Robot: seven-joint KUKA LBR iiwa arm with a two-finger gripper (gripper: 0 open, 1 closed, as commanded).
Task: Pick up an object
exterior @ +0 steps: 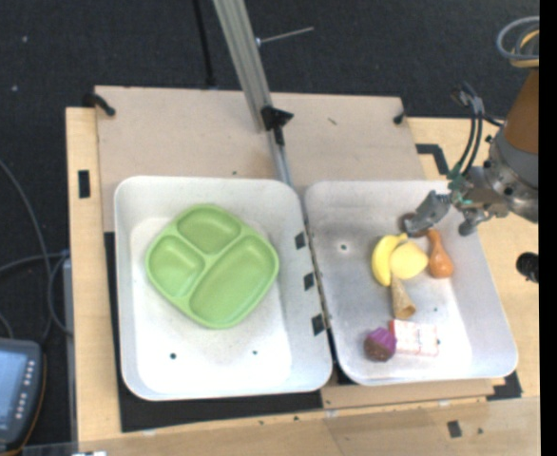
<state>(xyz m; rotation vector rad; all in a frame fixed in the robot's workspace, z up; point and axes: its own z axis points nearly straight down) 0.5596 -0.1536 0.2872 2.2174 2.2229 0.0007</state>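
Two white bins sit side by side on the counter [212, 131]. Nearest the camera in the right bin [469, 350]: a dark purple item [379, 344] touching a small white-and-red box [417, 337]. Just behind these, a tan cone [402, 298], its top end against a yellow banana-like piece [384, 258] and a pale yellow round fruit [410, 260]. An orange carrot-shaped item [438, 255] lies touching the round fruit's right side. The left bin [145, 359] holds a green divided plate [213, 266].

Gripper [442, 211] hangs at the far part of the right bin, just above the yellow cluster, carrying nothing visible. Jaws: cannot tell whether parted or closed; outline too blurred.

Judgement: approach stage, nothing picked yet. The cluster is crowded, so a clean grasp likely needs a target with free flanks. The carrot-shaped item looks best: closest, with its right side clear. Descend straight and close across its narrow width.
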